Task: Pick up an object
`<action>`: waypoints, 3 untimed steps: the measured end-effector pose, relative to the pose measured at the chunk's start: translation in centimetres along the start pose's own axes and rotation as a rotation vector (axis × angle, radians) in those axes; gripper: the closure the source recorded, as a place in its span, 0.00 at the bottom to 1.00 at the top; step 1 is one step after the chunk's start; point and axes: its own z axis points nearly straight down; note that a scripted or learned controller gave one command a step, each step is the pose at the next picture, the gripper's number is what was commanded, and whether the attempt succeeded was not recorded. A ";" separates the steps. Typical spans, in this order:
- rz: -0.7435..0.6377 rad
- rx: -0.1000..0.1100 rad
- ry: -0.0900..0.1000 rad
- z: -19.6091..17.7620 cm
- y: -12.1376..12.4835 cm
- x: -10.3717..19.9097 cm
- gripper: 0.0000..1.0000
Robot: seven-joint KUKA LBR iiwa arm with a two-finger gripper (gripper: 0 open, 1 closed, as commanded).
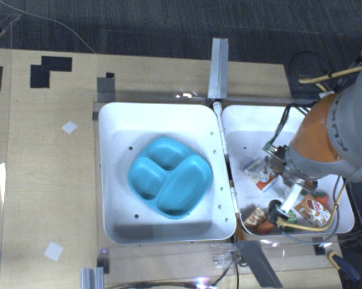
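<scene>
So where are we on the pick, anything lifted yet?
Done: the arm is down over the right bin, wrist low among the clutter. In hand: nothing I can confirm; the wrist hides any grasp. Left: the lift itself. A white snack packet and an orange packet lie on the bin floor; the blue tray sits in the left bin.

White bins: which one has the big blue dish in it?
The bin on the view's left. The blue three-part dish lies in its middle, while the bin on the right holds small packets instead.
</scene>
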 end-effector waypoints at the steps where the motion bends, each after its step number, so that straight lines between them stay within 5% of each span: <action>1: 0.077 -0.006 -0.004 0.0 7.2 2.3 0.00; 2: 0.077 -0.006 -0.005 0.0 7.2 2.3 0.00; 3: -0.189 0.012 -0.012 1.0 12.5 8.2 0.00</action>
